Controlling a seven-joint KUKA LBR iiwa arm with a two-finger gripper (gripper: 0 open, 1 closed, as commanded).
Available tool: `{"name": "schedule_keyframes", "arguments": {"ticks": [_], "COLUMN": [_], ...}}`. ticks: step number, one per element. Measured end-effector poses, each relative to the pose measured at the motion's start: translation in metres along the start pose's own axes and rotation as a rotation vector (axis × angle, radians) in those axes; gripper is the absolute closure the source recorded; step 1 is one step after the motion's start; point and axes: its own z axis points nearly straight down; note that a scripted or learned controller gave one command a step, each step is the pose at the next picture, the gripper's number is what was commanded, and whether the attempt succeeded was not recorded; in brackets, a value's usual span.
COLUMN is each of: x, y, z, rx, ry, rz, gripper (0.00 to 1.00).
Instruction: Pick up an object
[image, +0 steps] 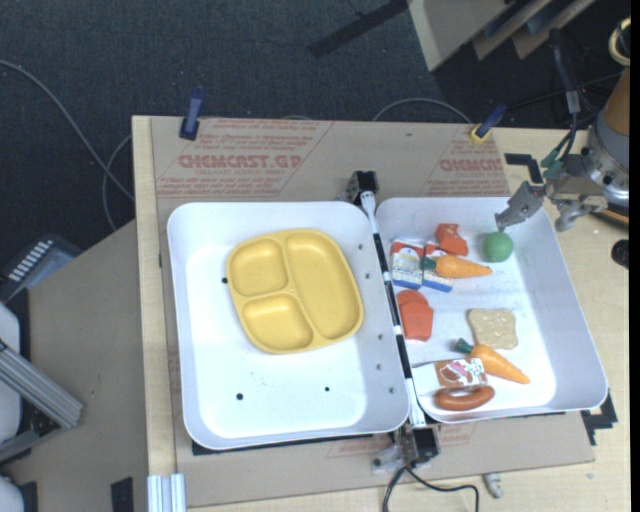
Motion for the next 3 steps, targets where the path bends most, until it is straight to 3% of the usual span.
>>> {"name": "schedule_keyframes", "arguments": {"ticks": [1, 2, 3], "x": [0.033, 0.067, 0.067], "y": [0.040, 0.065, 0.066], "z": [0.113, 0.169, 0.158], "rx": [0.005, -0.002, -0.006], "ry": [0.002, -0.001, -0.002], "rz": [-0.001, 0.000, 0.000], "gripper": [0.00, 0.00, 1.00]}}
